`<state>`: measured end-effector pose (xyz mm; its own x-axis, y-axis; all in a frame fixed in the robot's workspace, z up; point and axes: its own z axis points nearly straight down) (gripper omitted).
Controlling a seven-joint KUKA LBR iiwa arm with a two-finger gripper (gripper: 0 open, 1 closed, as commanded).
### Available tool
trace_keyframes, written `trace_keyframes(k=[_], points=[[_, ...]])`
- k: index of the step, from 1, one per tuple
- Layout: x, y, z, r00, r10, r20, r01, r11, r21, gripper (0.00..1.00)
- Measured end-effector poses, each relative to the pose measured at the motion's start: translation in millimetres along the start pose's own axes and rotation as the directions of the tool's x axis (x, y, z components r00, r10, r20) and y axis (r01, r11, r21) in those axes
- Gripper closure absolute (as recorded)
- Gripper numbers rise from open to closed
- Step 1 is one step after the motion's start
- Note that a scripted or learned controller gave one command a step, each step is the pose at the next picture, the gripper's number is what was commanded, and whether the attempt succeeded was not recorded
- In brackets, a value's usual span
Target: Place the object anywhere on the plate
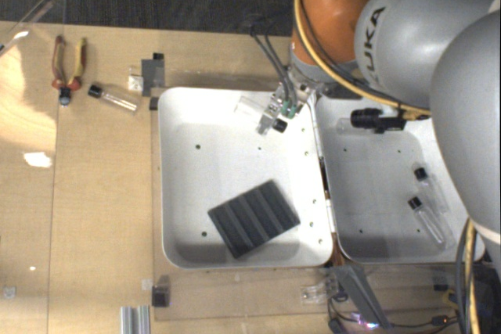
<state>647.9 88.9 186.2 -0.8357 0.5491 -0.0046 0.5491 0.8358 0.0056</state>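
Grey arm [423,35] reaches in from right, gripper [275,118] low, pointing left, apparently tilted.

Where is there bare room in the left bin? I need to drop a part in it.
In the left bin, the floor lies bare along the left wall and across the middle, between the gripper at the top right and the dark ribbed plate near the front. The front middle is crowded by that plate.
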Motion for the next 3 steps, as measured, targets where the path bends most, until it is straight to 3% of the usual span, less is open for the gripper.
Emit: trace_keyframes(k=[1, 2, 3], points=[[49.0, 70.0, 58.9, 0.999, 0.054, -0.003, -0.054, 0.999, 0.002, 1.0], [85.5, 120.2, 2.5, 0.987, -0.161, -0.001, 0.161, 0.987, -0.001, 1.0], [73.5, 127.6, -77.6, 0.97, -0.243, 0.001, 0.243, 0.97, -0.001, 1.0]])
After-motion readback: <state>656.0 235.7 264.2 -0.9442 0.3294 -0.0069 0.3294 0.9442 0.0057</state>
